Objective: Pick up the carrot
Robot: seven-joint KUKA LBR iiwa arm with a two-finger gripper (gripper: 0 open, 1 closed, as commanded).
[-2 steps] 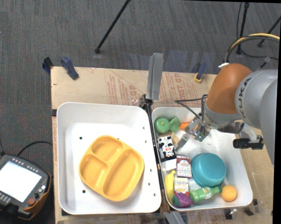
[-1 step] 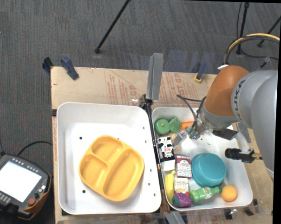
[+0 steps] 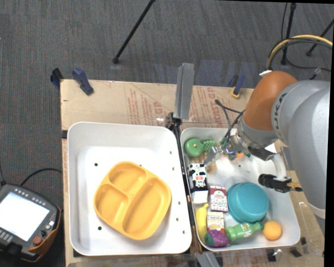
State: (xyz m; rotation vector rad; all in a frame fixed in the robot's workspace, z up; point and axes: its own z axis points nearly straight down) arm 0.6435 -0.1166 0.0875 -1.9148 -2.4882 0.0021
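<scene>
My gripper (image 3: 221, 151) is low in the far part of the right bin (image 3: 294, 216), just right of a green round toy (image 3: 193, 147) and a bumpy green item (image 3: 209, 143). A small orange sliver (image 3: 240, 155) peeks out under the wrist, and it may be the carrot. Most of it is hidden by the grey arm and its orange band (image 3: 268, 104). I cannot tell whether it touches the gripper.
The right bin also holds a cow-patterned box (image 3: 197, 176), a red carton (image 3: 218, 197), a teal bowl (image 3: 248, 202), an orange ball (image 3: 272, 230), a green bottle (image 3: 243, 231), purple grapes (image 3: 218, 236) and a yellow banana (image 3: 201, 217). A yellow divided plate (image 3: 133, 199) lies in the left bin (image 3: 83, 154).
</scene>
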